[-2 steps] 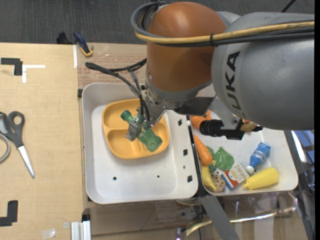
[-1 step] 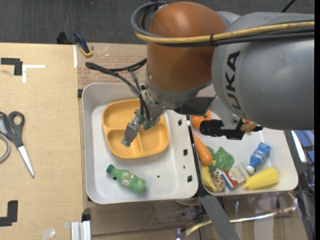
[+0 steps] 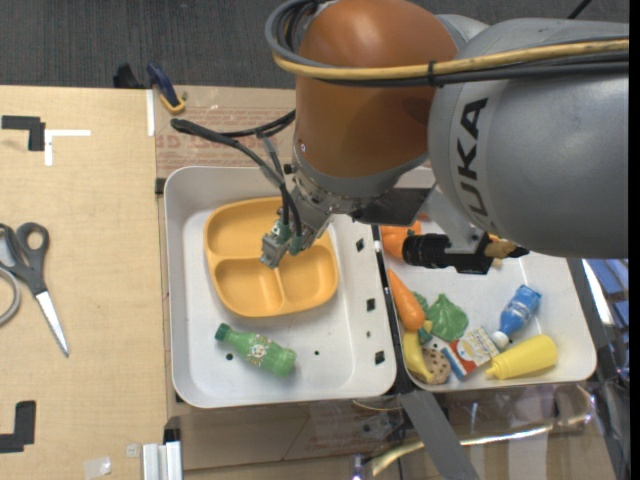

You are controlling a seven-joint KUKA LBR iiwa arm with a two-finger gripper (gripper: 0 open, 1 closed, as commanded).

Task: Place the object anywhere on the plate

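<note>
A yellow divided plate (image 3: pixel 240 283) lies in the left white bin (image 3: pixel 185 348). My gripper (image 3: pixel 275 251) hangs over the plate's middle, near the ridge between its compartments. A green bottle (image 3: pixel 257 349) lies on its side on the bin floor, just in front of the plate and apart from the gripper. The large orange and grey arm covers the plate's far right part.
The right bin (image 3: pixel 570 363) holds a carrot (image 3: pixel 405 301), a green toy (image 3: pixel 446 318), a blue bottle (image 3: pixel 517 310), a yellow bottle (image 3: pixel 520 357) and other small toys. Scissors (image 3: pixel 35 278) lie on the wooden bench at the left.
</note>
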